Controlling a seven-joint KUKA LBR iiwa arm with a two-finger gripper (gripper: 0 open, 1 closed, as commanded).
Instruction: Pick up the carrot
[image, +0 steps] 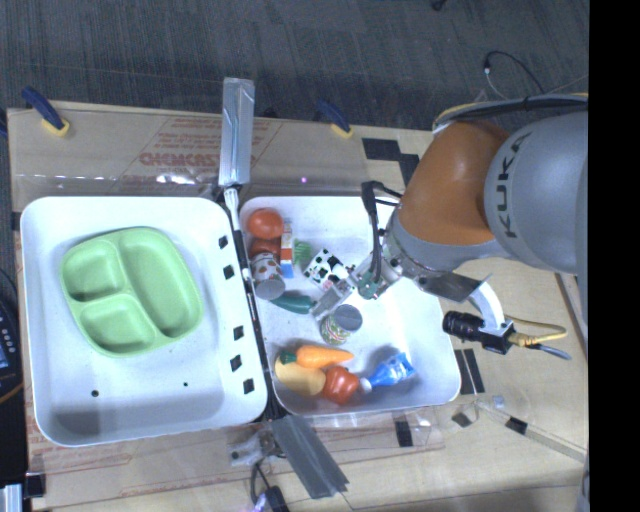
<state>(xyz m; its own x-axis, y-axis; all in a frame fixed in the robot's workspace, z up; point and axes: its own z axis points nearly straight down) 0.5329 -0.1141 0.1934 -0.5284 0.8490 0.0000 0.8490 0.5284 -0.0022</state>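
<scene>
Approach is what I judge we're in — gripper (338, 290), finger state unclear to me, hangs mid right bin (440, 345); carrot (322, 355) lies just below toward the front edge — next: descend over it

The arm (500, 190) is a thick, rounded body in smooth grey, with a broad orange band (450, 195) wrapped around it above the wrist and part of the dark "KUKA" lettering (507, 178) running along the grey shell. Below the band sits a darker grey wrist flange, from which thin black cables (372, 225) loop, and the gripper (345, 285) is a small metallic assembly with a greenish part. A black cylindrical fitting (475, 330) with a yellow cable juts out on a white bracket.
</scene>
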